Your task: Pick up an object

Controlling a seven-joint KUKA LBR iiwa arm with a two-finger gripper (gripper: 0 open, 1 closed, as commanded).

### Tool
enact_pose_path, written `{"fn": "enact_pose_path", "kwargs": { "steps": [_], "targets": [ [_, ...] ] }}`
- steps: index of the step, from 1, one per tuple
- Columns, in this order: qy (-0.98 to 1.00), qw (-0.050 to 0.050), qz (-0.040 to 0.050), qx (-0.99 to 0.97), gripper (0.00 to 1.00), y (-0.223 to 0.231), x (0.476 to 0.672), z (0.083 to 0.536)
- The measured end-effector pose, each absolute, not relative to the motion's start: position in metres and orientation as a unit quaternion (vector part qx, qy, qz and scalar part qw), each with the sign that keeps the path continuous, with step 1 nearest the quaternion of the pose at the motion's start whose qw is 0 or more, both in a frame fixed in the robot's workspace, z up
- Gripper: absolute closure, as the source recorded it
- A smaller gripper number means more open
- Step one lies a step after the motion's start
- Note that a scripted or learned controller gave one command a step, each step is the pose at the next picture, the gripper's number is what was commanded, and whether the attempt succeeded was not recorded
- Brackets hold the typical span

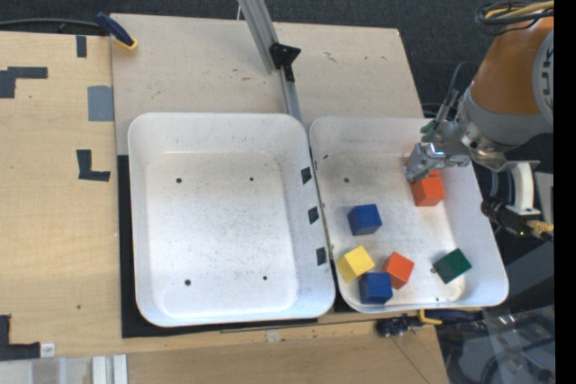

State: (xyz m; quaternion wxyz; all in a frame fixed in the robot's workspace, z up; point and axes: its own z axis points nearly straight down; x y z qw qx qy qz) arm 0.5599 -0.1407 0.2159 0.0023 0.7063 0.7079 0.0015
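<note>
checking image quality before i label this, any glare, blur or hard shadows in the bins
Camera view: lighting is even and soft, no glare off the left bin or right bin; the blocks cast only faint shadows; the gripper looks slightly soft against the orange block below it; the blue block and green block have fairly clear edges.

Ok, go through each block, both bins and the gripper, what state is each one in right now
Orange block: under the gripper, touching it.
Upper blue cube: loose.
Yellow cube: loose.
Lower blue cube: loose.
Small orange cube: tilted.
Green cube: loose.
Right bin: holds all blocks.
Left bin: speckled.
</note>
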Motion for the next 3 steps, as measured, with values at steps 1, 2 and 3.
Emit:
{"fn": "enact_pose_path", "kwargs": {
  "steps": [1, 2, 3],
  "targets": [
    [0.708, 0.003, 0.0014, 0.707, 1.00, -0.143, 0.553, 0.274],
    [0.708, 0.000, 0.0002, 0.707, 1.00, -0.143, 0.553, 0.287],
    [0.709, -0.001, -0.0005, 0.706, 1.00, -0.100, 0.553, 0.275]
  ]
}}
